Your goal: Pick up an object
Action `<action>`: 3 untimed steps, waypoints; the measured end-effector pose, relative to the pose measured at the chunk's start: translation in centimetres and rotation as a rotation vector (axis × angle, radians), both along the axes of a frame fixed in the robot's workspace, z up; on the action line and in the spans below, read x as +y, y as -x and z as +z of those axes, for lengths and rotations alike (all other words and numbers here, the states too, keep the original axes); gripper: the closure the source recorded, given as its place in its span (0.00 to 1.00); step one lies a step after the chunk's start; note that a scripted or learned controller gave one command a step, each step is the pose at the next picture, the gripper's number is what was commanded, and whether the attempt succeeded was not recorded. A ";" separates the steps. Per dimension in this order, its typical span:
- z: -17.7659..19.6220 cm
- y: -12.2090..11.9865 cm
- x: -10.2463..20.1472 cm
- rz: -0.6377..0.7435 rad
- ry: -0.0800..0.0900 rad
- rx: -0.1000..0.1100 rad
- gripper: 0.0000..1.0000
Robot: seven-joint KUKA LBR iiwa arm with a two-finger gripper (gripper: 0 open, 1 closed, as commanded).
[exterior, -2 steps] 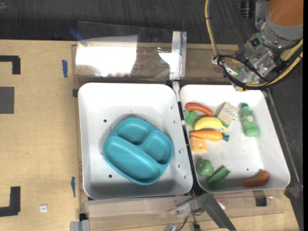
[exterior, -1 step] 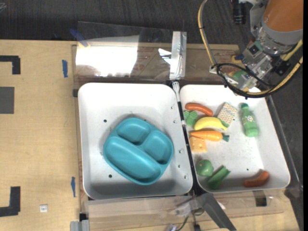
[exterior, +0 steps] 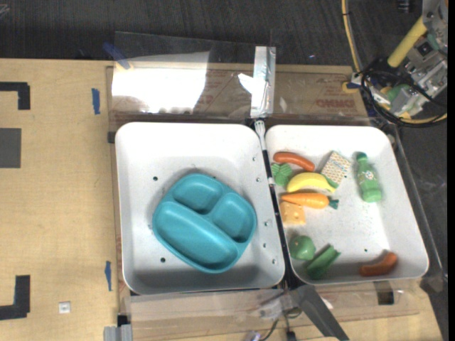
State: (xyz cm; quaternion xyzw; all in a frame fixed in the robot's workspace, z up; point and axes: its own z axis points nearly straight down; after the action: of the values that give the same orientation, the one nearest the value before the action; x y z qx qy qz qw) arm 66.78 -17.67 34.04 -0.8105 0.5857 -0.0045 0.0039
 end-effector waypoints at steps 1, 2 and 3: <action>-5.6 0.1 0.6 0.160 -0.003 0.013 1.00; -7.6 0.1 2.5 0.392 -0.002 0.011 1.00; -6.3 -0.1 2.6 0.388 -0.004 0.002 1.00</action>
State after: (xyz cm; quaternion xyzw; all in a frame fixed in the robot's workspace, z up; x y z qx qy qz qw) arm 66.87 -15.07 27.73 -0.9082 0.4184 -0.0015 0.0055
